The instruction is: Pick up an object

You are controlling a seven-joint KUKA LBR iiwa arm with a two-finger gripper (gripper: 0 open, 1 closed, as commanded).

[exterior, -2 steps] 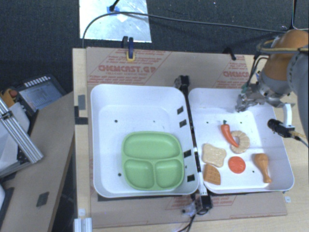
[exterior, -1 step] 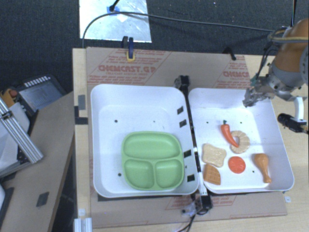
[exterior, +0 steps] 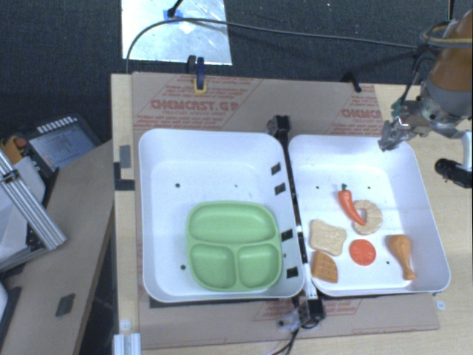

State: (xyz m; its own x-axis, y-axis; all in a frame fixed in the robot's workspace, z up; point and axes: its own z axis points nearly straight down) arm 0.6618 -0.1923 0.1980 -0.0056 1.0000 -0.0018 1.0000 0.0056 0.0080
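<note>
Red print reading "CHEMCAST" stands on the brown sheet (exterior: pixel 222 98) behind the bins. It repeats, partly hidden, at right.

The arm (exterior: pixel 451 72) shows a grey, rounded wrist housing under an orange band — smooth and slightly glossy. A thin dark cable loops along its upper side. Below sits a pale metallic block, and from it the small gripper (exterior: pixel 389 140) — dark and narrow.

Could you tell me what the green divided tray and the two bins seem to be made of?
Green tray: probably matte moulded plastic, judging by its uniform colour and rounded compartments. Left bin and right bin: likely thin formed white plastic, given their smooth, slightly glossy walls.
</note>
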